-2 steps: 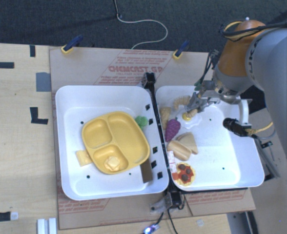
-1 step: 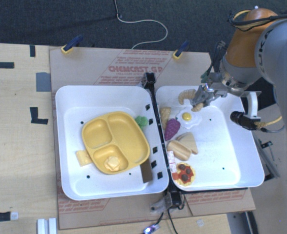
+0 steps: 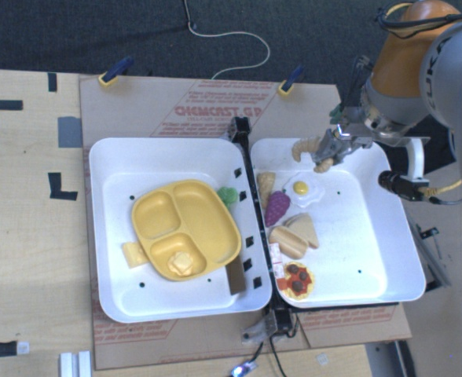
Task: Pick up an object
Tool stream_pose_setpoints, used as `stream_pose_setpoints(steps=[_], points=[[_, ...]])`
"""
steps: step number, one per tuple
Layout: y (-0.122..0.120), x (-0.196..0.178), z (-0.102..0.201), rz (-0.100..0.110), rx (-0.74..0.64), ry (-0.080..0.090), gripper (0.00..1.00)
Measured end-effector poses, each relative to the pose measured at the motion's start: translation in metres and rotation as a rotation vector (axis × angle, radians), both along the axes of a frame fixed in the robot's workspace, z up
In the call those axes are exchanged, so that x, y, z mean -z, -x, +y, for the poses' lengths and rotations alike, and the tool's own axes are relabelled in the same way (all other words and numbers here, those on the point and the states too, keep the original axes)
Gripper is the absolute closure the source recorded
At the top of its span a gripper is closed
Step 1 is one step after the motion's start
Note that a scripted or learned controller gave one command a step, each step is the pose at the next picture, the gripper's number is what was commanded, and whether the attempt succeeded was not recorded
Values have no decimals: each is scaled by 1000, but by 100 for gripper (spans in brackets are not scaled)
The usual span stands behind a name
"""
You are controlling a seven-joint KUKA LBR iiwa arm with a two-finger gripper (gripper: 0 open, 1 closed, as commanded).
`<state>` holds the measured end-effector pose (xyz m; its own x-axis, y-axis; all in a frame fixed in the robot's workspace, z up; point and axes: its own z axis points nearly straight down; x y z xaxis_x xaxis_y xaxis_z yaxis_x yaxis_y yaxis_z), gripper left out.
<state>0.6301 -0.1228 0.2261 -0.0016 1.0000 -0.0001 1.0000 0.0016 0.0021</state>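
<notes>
Seen from above at a slant, a worktop (image 3: 27, 210) carries a sheet of brown cardboard (image 3: 207, 108) with two shallow, glossy white bins side by side. The left bin (image 3: 109, 163) holds a smooth yellow plastic plate (image 3: 185, 228) with three moulded compartments, a small pale lump in the nearest one, a flat yellow slab (image 3: 133, 254) beside it and a green piece (image 3: 229, 195) at its far edge. The right bin (image 3: 388, 250) holds toy food — a fried egg (image 3: 302, 188), a knobbly purple grape bunch (image 3: 276, 206), tan bread wedges (image 3: 294, 236) and a round pizza slice (image 3: 296, 280). The grey-and-orange arm hangs its gripper (image 3: 325, 161) over the right bin's far rim, just beside a tan piece (image 3: 302, 149); whether it grips that piece I cannot tell.
</notes>
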Motion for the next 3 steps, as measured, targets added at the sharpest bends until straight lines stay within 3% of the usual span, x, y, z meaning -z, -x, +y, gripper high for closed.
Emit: stream_pose_setpoints(steps=[1, 3], points=[[14, 0, 61, 5, -5, -2, 100], [62, 4, 150, 7, -3, 0, 100]])
